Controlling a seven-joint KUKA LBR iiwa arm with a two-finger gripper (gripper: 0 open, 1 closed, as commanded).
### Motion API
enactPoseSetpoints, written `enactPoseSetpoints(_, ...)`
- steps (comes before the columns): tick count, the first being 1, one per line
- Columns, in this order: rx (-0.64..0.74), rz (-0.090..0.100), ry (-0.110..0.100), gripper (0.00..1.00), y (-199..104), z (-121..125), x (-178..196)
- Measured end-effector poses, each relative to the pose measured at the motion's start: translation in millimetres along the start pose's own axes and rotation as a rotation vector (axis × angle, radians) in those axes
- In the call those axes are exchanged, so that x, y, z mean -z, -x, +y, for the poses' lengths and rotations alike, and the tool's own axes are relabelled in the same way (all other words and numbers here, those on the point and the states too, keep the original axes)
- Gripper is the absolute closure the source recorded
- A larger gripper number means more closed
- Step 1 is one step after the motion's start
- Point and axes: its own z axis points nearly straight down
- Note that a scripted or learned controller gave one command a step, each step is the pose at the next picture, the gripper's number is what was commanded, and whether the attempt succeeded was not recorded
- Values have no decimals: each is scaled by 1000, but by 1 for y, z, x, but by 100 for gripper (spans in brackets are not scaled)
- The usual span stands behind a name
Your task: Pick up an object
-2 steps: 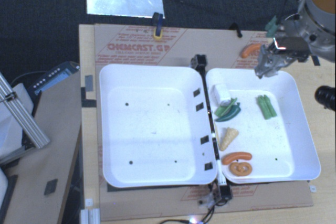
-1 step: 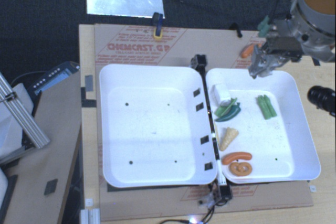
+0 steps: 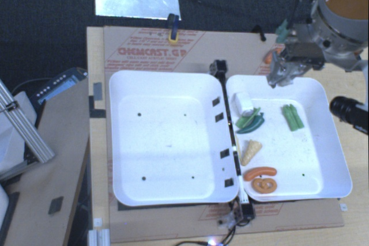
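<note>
Beige bench (image 3: 144, 43) carries two shallow white bins; we see the right white bin (image 3: 328, 141) holding a green bean-shaped piece (image 3: 292, 117). Above the far rim of this bin hangs the grey two-finger gripper (image 3: 278, 80), state we cannot tell.

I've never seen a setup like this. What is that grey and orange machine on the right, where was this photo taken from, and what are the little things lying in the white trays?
The photo comes from a camera fixed above the bench, looking down at a slant. The machine is a robot arm; its hand hangs over the right tray's far edge. Nothing shows between its fingers. In that tray lie toy foods: a white block, a dark green leafy piece, a green bean, a cone, a sausage and a pretzel. The left tray sits beside it.
</note>
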Motion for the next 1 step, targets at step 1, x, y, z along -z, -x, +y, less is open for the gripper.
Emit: enactPoseSetpoints(1,0,0,0,100,-11,0,-2)
